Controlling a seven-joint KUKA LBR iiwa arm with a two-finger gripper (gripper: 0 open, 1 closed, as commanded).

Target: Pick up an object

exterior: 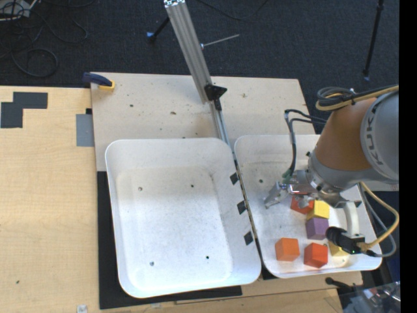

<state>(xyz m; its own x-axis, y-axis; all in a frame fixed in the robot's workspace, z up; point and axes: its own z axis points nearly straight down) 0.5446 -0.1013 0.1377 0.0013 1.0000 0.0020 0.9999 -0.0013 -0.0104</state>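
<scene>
My gripper (276, 195) hangs over the middle of the right bin (260, 150), open, with nothing between its metal fingers. Just right of it, partly under the wrist, lie a red block (300, 206) and a yellow cube (321, 209), with a purple cube (317, 227) below them. Nearer the bin's front edge sit an orange cube (287, 248) and a red cube (316, 254), side by side. A pale yellow piece (339, 255) lies at the front right, partly behind a black cable.
The left bin (130, 175) is next to the right one, with black clips (241, 207) along the shared rim. A slanted aluminium bar (192, 47) rises behind the bins. The arm's grey and orange body (355, 142) covers the right bin's far right side.
</scene>
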